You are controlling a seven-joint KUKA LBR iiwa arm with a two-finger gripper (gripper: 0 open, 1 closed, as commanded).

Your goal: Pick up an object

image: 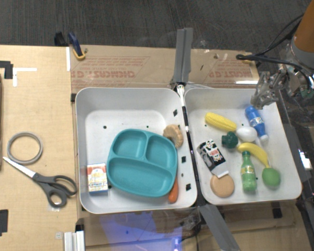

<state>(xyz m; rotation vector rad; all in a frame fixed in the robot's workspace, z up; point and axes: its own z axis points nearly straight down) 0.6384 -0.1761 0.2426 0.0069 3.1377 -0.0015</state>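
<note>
- The gripper (266,92) hangs over the far right corner of the right bin (288,140); whether it is open or closed cannot be told, and nothing shows in its grasp.
- Nearest to it is the blue bottle (255,122), lying just below it in the view, slanted along the bin's right side.
- Touching the bottle's lower end is a white egg (246,134), with a dark green piece (230,140) just left of the egg.
- A yellow corn cob (220,122) lies left of the bottle, well apart from the gripper.
- A banana (255,152), a green bottle (247,173) and a green round fruit (270,178) sit toward the near right of the same bin.
- A black-and-white packet (211,155) and a tan disc (222,185) lie at the bin's near left.
- The left bin (89,114) holds a teal divided plate (143,162), a small box (97,178), a tan lump (173,135) and an orange carrot (172,193).
- Scissors (46,182) and a tape ring (24,147) rest on the bench, left of the bins.
</note>
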